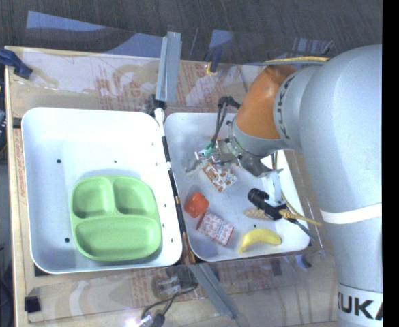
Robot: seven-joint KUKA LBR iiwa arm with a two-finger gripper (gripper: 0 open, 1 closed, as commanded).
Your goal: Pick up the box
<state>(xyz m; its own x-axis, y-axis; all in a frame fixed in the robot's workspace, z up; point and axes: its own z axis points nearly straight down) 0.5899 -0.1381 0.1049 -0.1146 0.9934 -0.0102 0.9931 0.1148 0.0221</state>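
Note:
In the right bin [185, 142], a small box [219, 176] with a red and white pattern lies tilted near the middle. My gripper [210, 157] hangs right over its upper left end, touching it or nearly so. A second box [215, 228] with the same pattern lies flat near the bin's front edge. The grey arm with its orange band [260, 107] reaches in from the right and hides the bin's back right part.
A red-orange piece [196, 204] sits between the two boxes, close to the bin's left wall. A yellow banana [260, 238] lies at the front right. The left bin [42, 148] holds a green divided plate [116, 218] at its front.

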